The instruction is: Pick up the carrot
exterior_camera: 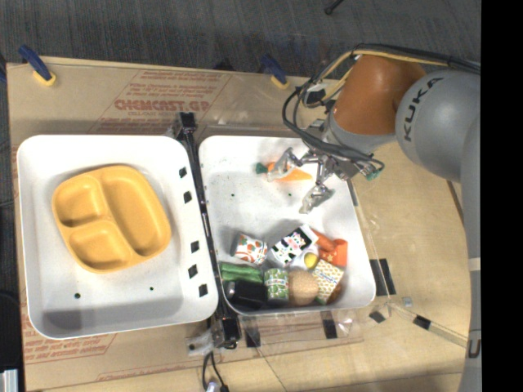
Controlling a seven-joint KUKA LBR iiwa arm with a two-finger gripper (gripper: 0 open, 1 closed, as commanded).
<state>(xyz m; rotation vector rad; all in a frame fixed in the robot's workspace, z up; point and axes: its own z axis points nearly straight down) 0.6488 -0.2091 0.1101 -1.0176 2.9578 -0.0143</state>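
The carrot point(296, 174) is a small orange toy with a green tip, lying on the floor of the right bin point(237, 178) near its far wall. My gripper point(301, 180) hangs directly over the carrot's thick end. It is open: one finger point(286, 162) is at the carrot's far side and the other point(315, 197) stands on the near side, apart from it. The carrot rests on the bin floor and its orange body is partly hidden behind the fingers.
The near end of the right bin holds a heap of several toy foods and small boxes point(286, 268). The left bin point(49, 300) holds a yellow divided tray point(110, 216). The arm's grey and orange wrist point(372, 96) overhangs the right bin's far right corner.
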